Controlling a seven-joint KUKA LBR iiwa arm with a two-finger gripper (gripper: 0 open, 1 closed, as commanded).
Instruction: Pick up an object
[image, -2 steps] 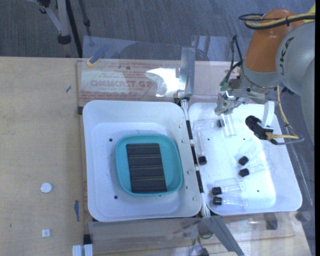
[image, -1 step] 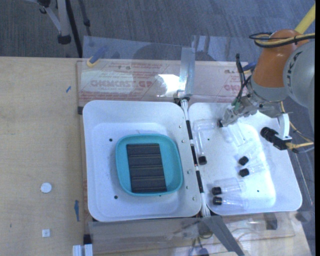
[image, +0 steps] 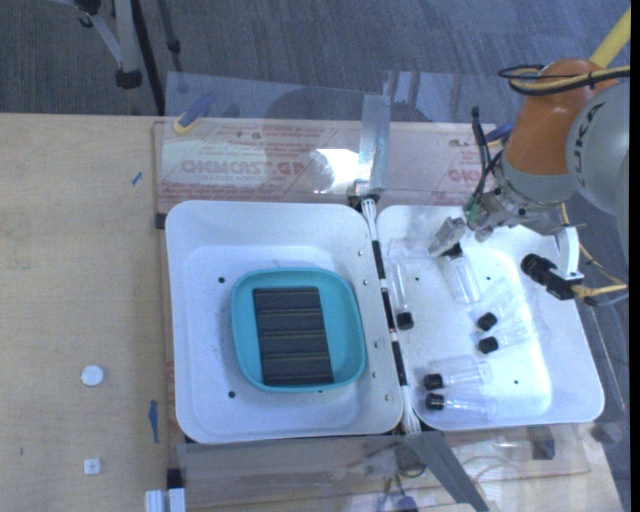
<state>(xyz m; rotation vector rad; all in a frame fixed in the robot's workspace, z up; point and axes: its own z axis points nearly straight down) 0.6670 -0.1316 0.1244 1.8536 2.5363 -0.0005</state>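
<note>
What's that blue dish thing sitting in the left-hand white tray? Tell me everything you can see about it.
The teal dish is a shallow, rounded-square tray, plastic by its look, with a raised rim. It lies flat and upright near the middle of the left bin, resting on the bin's floor. Inside it lies a dark grey ribbed slab, its grooves running crosswise, covering most of the dish's floor. Nothing else touches it; the gripper is over the other bin.

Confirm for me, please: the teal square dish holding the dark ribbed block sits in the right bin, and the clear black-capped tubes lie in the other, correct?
Not quite: the camera view shows the teal square dish with its dark ribbed block in the left white bin. The clear black-capped tubes lie in the right white bin.
</note>
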